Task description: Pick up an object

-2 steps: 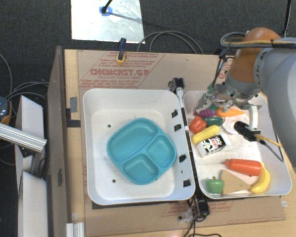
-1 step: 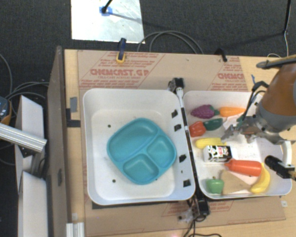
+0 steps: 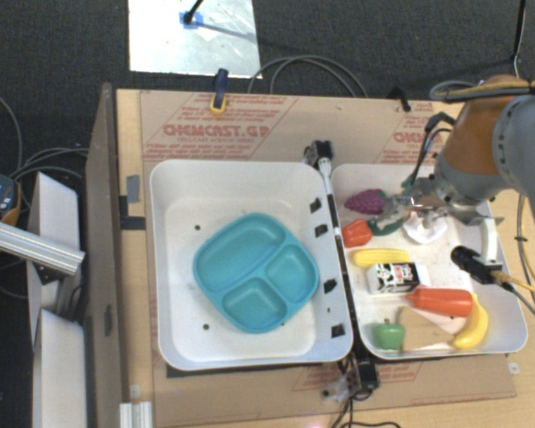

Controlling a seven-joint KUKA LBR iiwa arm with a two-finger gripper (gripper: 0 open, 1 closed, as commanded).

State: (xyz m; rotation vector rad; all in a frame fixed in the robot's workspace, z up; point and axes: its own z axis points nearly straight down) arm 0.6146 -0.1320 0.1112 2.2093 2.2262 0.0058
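So from my seat I've got two white bins side by side on the bench. The left bin (image 3: 174, 266) has just one thing in it, a teal divided plate (image 3: 255, 272) with three sections, lying flat near the middle. The right bin (image 3: 515, 324) is the busy one: a purple toy (image 3: 366, 201) at the back, a red pepper (image 3: 357, 233) by the divider, one small yellow banana (image 3: 382, 258), a black-and-white carton (image 3: 393, 277), a carrot (image 3: 441, 300), a second banana (image 3: 473, 326) at the front right corner, and a green pepper (image 3: 390, 334) at the front. The gripper (image 3: 408, 205) sits low over the back of that bin, just beside the purple toy, and honestly I can't tell its state from here.
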